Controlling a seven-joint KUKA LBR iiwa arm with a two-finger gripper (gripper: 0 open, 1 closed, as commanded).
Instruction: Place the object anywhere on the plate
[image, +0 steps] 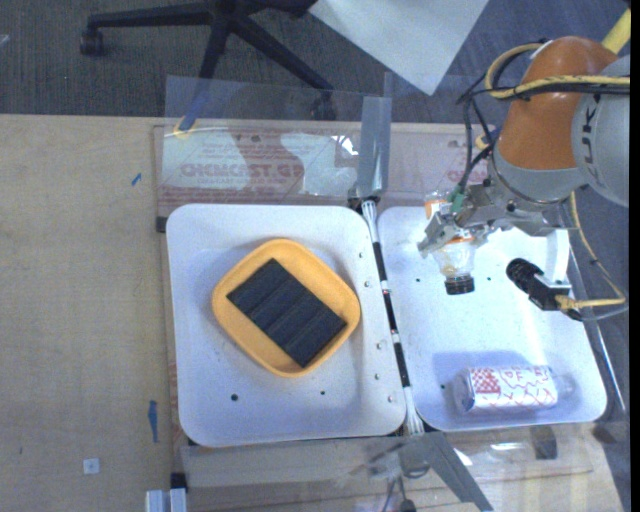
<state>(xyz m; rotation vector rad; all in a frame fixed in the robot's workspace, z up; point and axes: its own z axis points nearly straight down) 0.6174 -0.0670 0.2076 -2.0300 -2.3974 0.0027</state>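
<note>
1. Over the right-hand white bin (590, 395), the grey-and-orange arm (555, 110) hangs its gripper (455, 250) above the bin's upper left corner, a small clear bottle with a dark cap (458, 272) dangling cap-down directly beneath it.
2. Whether the gripper is clenched on that bottle or merely hovering over it cannot be told; the wrist and cabling mask the contact.
3. Across the divider, the yellow plate (232, 330) sits in the left bin (190, 400), a dark ribbed slab (286, 311) lying across most of it; the bottle is well apart from the plate, so the placement looks not yet done.
4. A red-and-white wrapped packet (505, 388) lies on its side near the right bin's lower edge, clear of the arm and seemingly not in play.
5. A black part (528, 280) juts out beside the gripper; its purpose is hard to make out.
6. The arm's upper body is cut off at the top right corner.
</note>
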